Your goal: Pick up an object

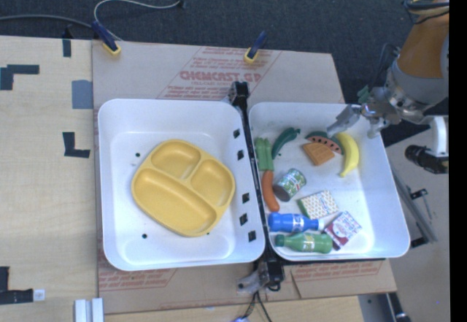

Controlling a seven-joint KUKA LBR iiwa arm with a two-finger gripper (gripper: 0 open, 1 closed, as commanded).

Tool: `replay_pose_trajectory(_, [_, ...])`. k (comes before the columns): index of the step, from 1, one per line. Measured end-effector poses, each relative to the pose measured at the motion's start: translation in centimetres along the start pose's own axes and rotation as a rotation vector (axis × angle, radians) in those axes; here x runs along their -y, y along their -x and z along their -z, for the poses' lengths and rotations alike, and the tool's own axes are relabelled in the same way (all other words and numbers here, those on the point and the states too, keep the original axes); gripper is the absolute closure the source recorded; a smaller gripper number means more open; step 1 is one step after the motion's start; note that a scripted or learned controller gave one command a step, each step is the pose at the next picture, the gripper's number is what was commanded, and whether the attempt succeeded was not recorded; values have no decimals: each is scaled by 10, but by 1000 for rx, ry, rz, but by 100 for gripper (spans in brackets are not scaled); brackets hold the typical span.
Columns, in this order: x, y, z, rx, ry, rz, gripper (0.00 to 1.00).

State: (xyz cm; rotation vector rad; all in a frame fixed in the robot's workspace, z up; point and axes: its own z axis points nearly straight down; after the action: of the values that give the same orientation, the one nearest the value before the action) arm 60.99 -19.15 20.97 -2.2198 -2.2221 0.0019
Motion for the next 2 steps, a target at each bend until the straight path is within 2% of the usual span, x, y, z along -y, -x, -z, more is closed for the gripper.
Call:
replay_pose_trajectory(1, [-8, 0, -115, 0, 2, 1, 0])
replay_pose_trajectory(2, [31, -38, -124, 1, 4, 0, 0])
